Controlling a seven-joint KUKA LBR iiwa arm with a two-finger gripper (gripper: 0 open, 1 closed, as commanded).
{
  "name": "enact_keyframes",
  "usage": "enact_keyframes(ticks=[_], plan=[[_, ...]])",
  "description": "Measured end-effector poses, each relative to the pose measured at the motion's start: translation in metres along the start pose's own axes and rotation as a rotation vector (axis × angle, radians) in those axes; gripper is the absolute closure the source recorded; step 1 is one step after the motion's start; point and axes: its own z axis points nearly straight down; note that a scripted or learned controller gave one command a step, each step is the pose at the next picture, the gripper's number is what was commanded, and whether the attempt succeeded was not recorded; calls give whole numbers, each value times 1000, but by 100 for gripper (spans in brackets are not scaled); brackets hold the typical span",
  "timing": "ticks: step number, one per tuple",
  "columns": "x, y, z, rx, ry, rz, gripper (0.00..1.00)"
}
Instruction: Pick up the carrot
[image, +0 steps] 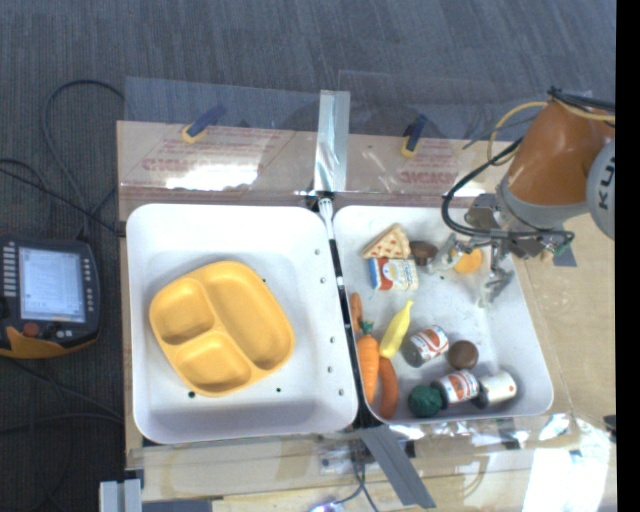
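You can't make out the small orange thing (467, 262) beside the gripper (483, 268) — too blurred — and the arm (560, 150) is cut off at the right edge.

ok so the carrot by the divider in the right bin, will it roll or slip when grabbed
The carrot looks like smooth, stiff toy plastic, so it probably keeps its shape but could slip. Its long tapered body lies against the right bin's left wall, beside a second orange piece and the banana, so finger room seems tight. Being rounded, it may roll if nudged.
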Motion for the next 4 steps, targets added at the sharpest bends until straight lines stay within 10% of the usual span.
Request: enact_keyframes(ticks=[4], plan=[[3, 6, 3, -2, 2, -114, 0]])
